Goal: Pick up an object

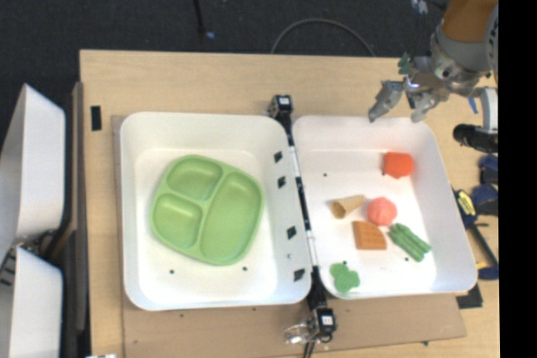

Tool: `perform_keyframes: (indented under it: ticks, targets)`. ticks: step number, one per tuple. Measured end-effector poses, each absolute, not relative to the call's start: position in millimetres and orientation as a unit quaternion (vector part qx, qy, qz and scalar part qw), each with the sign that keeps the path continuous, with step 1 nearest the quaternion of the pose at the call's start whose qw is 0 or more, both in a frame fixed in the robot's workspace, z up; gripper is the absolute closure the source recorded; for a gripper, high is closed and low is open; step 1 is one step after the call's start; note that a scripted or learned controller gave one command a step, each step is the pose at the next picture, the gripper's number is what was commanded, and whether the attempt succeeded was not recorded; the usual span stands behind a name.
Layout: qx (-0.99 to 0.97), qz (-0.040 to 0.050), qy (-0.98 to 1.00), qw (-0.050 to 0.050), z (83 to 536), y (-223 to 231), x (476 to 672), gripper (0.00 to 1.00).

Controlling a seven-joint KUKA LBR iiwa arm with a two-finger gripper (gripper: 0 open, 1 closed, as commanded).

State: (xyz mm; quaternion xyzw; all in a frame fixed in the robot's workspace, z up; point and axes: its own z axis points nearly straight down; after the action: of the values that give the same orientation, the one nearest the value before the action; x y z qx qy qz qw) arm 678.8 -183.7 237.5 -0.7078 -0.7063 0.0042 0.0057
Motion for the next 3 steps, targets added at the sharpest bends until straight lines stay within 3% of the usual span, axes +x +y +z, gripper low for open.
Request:
perform_keyframes:
  ticks: [1, 2, 3]
  targets:
    - [-0.707, 0.0011, -0.708, 0.0, 245.6, -183.1, 681.0, 0.0]
    - [-0.705, 0.0022, -0.709, 0.002, 196.0, -179.0, 688.0, 0.0]
    - [-0.706, 0.0023, -0.708, 0.002, 150.0, -177.4, 683.1, 0.0]
